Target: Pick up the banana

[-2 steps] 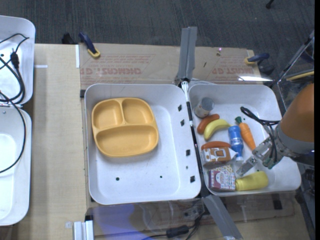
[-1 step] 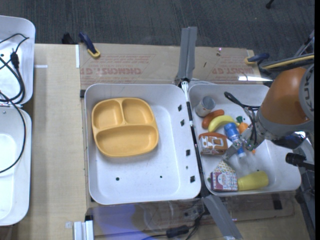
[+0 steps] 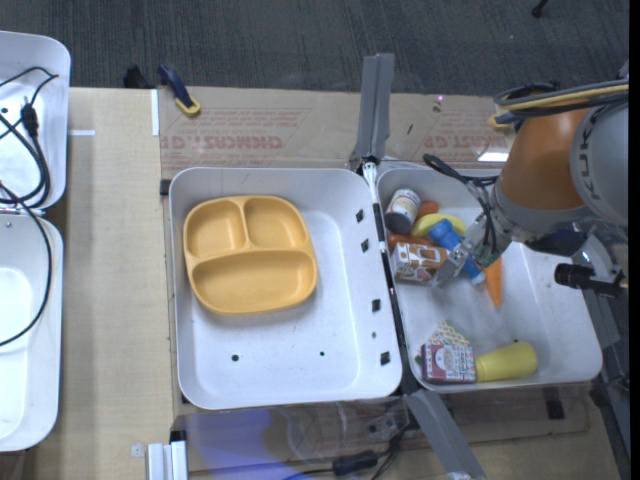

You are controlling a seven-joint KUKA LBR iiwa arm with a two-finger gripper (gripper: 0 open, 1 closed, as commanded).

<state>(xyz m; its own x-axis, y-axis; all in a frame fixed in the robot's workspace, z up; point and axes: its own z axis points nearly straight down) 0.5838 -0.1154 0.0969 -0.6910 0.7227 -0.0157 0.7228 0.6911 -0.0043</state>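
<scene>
Two bins lie below me; my gripper (image 3: 462,264) hangs low in the right one, jaws hard to read, so I cannot tell. Just above-left sits the banana (image 3: 437,225), unheld. Approach step: next, shift over it, descend, close.

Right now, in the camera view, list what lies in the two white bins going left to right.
Yellow divided plate in the left bin → small carton in the right bin → gripper → yellow bottle. The can, banana and other items around the gripper overlap too closely to order.
</scene>
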